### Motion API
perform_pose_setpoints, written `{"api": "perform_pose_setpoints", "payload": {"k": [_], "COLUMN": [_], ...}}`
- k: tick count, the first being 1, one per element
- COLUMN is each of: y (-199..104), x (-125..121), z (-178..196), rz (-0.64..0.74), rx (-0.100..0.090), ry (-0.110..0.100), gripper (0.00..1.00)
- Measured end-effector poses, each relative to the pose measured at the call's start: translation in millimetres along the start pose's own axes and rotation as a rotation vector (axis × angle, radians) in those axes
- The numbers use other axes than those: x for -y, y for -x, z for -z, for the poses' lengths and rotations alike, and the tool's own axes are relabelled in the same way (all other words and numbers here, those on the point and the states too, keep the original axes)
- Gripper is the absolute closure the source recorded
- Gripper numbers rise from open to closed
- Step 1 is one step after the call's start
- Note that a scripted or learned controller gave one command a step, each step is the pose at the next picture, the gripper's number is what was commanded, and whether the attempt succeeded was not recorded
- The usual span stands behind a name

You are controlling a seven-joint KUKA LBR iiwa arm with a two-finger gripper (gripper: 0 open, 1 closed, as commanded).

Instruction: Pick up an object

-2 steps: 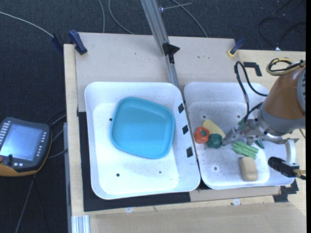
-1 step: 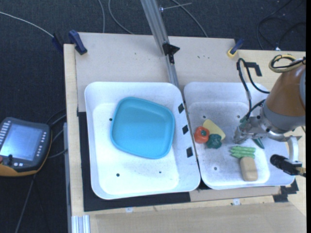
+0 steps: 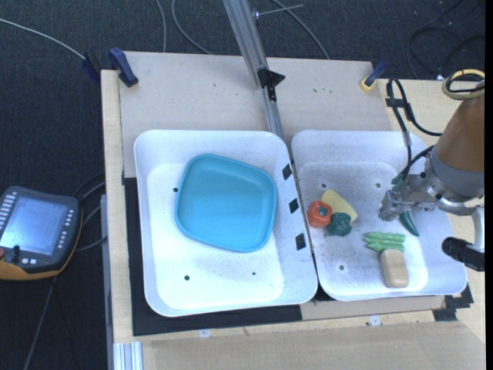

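Green pepper (image 3: pixel 409 223) | right bin (image 3: pixel 362 149) | touching claw (image 3: pixel 395 208), just below

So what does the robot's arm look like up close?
The arm comes in from the right. Its big rounded part is orange-brown, with a grey ring below it. At the end sits a small silvery metal gripper with dark bits. A black cable loops along beside the arm, and there's a yellow-and-white coil near the top.

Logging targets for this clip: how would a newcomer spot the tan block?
Look in the right bin, near its front edge. The tan block lies just below a green bean pod. It is the only beige, boxy piece; the other items there are red, yellow or green.
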State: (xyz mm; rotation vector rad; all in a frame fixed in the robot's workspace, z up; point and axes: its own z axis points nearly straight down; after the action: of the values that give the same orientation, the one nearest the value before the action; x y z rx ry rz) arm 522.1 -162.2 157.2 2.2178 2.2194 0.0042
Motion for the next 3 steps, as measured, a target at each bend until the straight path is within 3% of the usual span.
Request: {"api": "perform_pose_setpoints", "payload": {"k": [2, 3], "y": [10.1, -41.6], "x": [0.0, -26.9], "z": [102.5, 100.0], "rz": [0.000, 0.005], "rx": [0.000, -0.002], "ry": [0.000, -0.004], "gripper": [1.00, 1.00]}}
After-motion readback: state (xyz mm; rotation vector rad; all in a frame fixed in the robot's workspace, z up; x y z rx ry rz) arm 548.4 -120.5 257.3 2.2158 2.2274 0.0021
